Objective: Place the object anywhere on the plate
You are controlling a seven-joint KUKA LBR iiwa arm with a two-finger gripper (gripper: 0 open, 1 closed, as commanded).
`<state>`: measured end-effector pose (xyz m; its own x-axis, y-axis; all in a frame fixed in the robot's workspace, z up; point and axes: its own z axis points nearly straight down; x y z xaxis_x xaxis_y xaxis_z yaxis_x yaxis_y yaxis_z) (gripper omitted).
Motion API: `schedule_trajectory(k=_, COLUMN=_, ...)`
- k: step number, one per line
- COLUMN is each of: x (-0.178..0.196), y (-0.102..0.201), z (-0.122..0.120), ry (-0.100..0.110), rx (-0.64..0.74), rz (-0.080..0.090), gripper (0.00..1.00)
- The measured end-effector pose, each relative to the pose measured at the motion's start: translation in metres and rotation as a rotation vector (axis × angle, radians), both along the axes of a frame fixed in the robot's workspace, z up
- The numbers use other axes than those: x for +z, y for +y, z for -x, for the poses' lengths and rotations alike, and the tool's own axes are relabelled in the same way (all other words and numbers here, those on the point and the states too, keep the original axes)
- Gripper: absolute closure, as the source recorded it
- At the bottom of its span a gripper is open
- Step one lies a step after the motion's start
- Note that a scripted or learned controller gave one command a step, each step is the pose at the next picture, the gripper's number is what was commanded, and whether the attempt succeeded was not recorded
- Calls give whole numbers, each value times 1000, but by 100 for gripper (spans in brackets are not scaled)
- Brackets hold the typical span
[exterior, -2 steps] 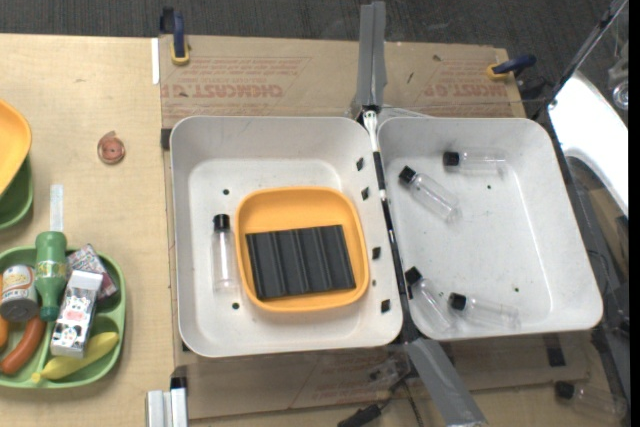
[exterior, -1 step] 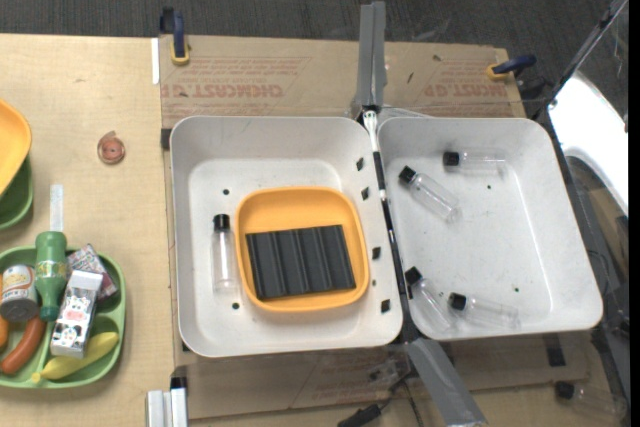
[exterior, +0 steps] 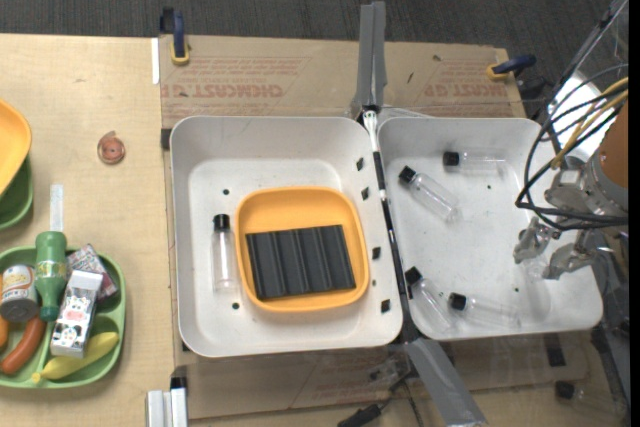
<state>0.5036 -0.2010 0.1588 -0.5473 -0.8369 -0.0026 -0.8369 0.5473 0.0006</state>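
— What sits in the left bin (exterior: 190,245)?

— An orange plate (exterior: 300,205) near its middle, with a dark ribbed block (exterior: 300,262) lying on it. Just left of the plate, a clear tube with a black cap (exterior: 223,253) lies lengthwise, cap toward the top of the frame, close to the plate's edge but apart from it.

— And the right bin (exterior: 500,130)?

— More clear tubes. One lies near the top (exterior: 472,158), one at a slant in the upper left part (exterior: 425,189), and two at the bottom (exterior: 440,300), close together.

— Where is the gripper?

— At the right side of the frame, the gripper (exterior: 548,253) hangs over the right edge of the right bin, with black and yellow cables looping above it. Its fingers look spread apart, and nothing shows between them.

— So where are the tubes relative to the plate?

— None is on the plate. The closest one lies on the left bin's floor beside it.

— Anything else on the tabletop (exterior: 80,85)?

— At the lower left, a green tray (exterior: 105,340) holds toy food and a green bottle (exterior: 50,273). A small round pink thing (exterior: 111,149) lies above it.
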Motion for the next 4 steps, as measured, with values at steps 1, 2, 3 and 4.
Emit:
schedule_trajectory(k=1, x=83, y=-16, z=-56, ry=-4, rx=219, rz=0, gripper=100)
schedule_trajectory(k=2, x=129, y=-20, z=-106, ry=-4, rx=317, rz=0, gripper=100)
schedule_trajectory(k=3, x=175, y=-21, z=-156, ry=-6, rx=622, rz=0, gripper=100)
schedule_trajectory(k=4, x=265, y=-12, z=-156, ry=-5, rx=899, rz=-1, gripper=100)
